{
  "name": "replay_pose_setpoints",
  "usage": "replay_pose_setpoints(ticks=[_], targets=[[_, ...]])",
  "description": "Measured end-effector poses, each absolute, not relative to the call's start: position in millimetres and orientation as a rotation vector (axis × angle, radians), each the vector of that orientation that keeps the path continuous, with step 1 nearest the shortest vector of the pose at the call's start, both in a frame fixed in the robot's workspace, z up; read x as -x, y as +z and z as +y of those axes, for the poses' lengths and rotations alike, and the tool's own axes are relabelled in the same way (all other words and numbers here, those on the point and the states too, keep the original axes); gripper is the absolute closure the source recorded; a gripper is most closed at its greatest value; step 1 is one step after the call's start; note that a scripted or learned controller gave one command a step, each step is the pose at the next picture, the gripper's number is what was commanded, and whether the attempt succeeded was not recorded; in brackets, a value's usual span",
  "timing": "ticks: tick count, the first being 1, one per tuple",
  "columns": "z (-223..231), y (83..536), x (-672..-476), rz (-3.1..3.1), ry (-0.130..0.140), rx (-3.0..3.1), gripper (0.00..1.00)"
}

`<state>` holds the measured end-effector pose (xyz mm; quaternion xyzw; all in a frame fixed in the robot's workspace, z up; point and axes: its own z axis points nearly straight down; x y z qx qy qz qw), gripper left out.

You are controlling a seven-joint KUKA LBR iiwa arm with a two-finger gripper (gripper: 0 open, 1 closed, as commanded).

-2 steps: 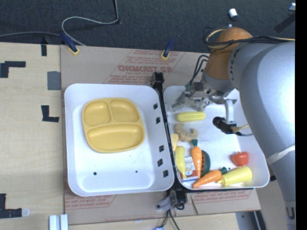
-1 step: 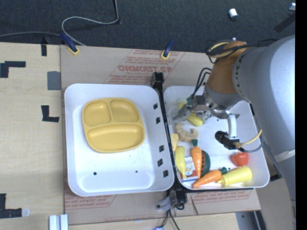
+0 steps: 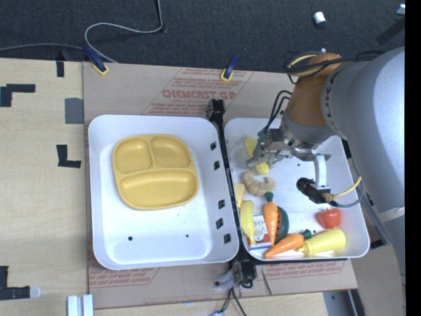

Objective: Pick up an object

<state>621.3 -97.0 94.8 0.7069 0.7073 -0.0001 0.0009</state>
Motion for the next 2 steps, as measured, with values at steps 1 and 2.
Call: replay_pose_setpoints(ticks=[1,2], targets=[[-17.2,218.7,-587.0,2.225,0.001,-2.219,1.00],[61.5,188.0,-524.5,2.226,-0.003,-2.220,1.00]])
